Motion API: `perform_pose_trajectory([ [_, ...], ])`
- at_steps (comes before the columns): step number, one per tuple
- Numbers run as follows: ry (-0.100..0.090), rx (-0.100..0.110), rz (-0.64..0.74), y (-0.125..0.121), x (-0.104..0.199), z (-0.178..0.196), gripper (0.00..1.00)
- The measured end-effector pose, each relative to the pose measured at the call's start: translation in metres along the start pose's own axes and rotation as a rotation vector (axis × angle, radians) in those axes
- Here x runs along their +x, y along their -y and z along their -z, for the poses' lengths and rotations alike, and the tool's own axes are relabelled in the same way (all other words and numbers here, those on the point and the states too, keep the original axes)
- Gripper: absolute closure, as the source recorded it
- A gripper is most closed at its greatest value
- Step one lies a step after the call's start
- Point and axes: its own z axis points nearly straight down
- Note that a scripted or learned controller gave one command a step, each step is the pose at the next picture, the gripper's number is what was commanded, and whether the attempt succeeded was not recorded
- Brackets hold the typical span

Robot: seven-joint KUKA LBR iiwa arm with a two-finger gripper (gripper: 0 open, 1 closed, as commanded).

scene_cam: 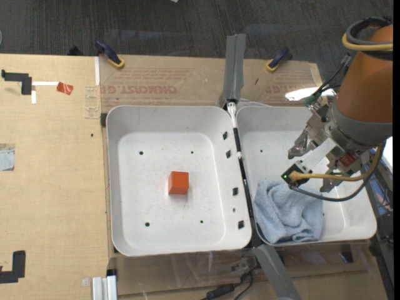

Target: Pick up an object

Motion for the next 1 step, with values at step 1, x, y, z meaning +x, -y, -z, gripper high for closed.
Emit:
perform_pose_trajectory([
  [1, 0.007, 0.002, 0.001, -0.001, 0.0005, 0.0067, 1.0],
])
